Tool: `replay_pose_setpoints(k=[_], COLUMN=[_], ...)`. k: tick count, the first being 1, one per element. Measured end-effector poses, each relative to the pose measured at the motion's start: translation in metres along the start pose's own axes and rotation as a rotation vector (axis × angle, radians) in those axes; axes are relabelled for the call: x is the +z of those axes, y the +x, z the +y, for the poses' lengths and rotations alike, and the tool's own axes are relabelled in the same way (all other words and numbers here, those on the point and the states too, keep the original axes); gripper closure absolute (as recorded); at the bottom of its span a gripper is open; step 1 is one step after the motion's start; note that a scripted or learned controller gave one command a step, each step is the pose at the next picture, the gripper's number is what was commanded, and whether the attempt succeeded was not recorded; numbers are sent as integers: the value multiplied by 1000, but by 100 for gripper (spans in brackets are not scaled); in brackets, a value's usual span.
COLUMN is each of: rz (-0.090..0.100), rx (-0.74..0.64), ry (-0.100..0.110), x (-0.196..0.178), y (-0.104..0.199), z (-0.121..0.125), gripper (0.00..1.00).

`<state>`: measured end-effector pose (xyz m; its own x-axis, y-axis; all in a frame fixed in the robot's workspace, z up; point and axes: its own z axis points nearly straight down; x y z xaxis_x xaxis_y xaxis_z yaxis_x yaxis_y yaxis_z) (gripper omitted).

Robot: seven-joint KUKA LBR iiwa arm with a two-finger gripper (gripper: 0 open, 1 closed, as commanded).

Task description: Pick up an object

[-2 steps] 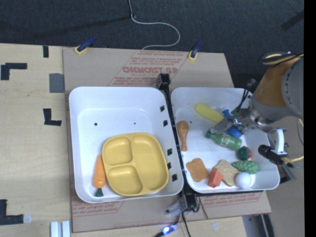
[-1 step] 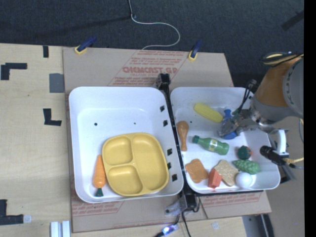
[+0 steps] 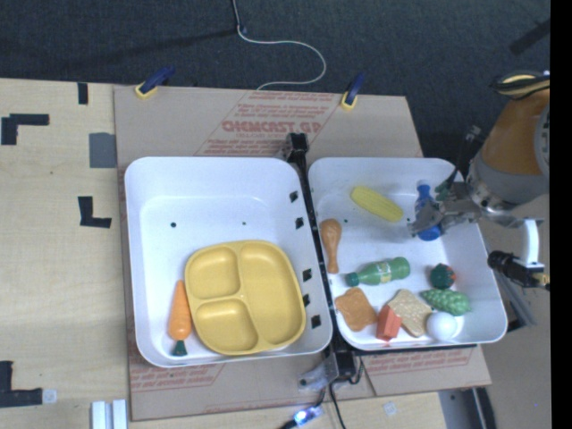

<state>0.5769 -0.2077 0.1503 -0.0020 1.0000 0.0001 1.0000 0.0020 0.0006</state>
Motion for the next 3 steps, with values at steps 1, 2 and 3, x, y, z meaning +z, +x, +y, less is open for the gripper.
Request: replay_pose_setpoints(k=[1, 2, 3], rz=[0, 0, 2], rx=[0, 0, -6], ry=[1, 2, 4], x=[-42, -74, -77], y=[2, 2, 61], z=[-5, -4, 18], gripper=[100, 100, 100])
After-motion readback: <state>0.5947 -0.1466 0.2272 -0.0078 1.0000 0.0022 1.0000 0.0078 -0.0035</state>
